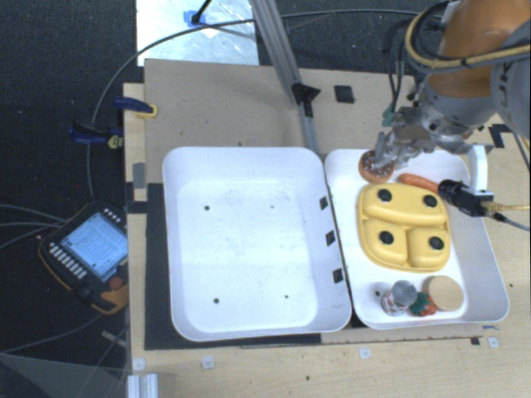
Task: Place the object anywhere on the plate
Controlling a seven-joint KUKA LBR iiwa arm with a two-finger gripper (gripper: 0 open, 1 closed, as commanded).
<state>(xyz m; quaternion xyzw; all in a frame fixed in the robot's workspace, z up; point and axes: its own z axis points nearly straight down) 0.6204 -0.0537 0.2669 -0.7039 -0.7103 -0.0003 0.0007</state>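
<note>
A yellow plate (404,226) with three compartments lies in the right bin (489,259). Just past its far left corner sits a small brown round object (370,171). My gripper (383,157) reaches down right over that brown object, at its right side. Whether it touches the object cannot be told. An orange carrot-like piece (418,182) lies along the plate's far edge, a little right of the gripper.
In the right bin's near end lie a grey cylinder (404,292), a tan disc (445,293) and small red and green bits (423,307). The left bin (241,239) stands beside it. A black cable plug (461,196) hangs over the plate's right side.
</note>
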